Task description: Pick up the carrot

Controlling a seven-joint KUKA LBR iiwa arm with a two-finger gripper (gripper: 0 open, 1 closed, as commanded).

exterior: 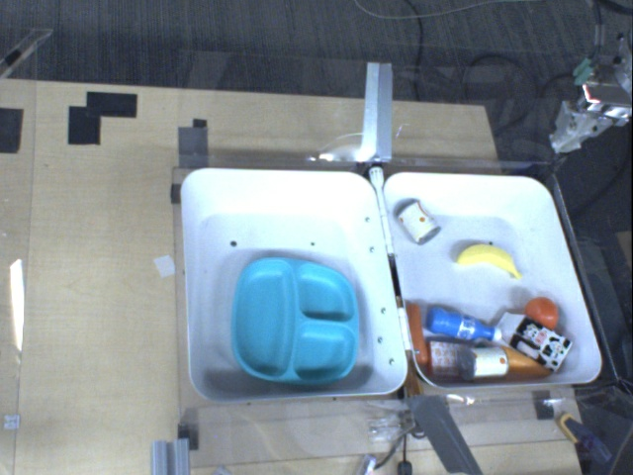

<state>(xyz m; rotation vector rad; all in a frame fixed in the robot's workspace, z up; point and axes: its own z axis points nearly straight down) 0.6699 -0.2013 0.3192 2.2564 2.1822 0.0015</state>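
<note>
The long orange carrot (413, 332) lies along the right white bin's (554, 216) left wall, near its front corner. The end effector (584, 117) sits past the far right corner; I cannot tell its state.

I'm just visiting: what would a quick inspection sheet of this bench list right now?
Surface: wooden bench bearing two white bins, left bin and right bin.
Job's things: carrot, orange, along the right bin's near wall, partly under other items.
Clutter: teal divided tray in left bin; banana, blue bottle, small tin in right bin.
Tool: tool at upper right, outside the bins; nothing seen in it.
Cables: thin cable on the floor.
Surroundings: dark carpet.
</note>
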